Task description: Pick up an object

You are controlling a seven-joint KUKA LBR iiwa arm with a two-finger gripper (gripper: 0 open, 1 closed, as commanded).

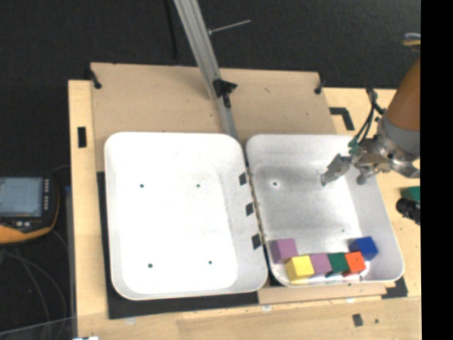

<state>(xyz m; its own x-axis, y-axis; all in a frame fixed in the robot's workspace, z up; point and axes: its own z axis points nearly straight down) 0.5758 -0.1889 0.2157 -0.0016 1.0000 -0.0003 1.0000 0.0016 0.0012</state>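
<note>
Two white bins are sitting side by side on the tabletop point(191, 98): left bin point(177, 211) w/ bare floor showing, right bin point(318, 197) as landmark. Arm point(403, 115) is reaching in over the right bin's far-right rim. Pincer point(349, 170) is hovering above the bin's upper-right area w/ fingers spread, gripping nothing. Blocks are crowding the bin's near edge, well apart from the pincer: purple block point(284, 249), yellow block point(300, 266), mauve block point(320, 263), green block point(337, 263), orange block point(354, 262), blue block point(364, 246).
</note>
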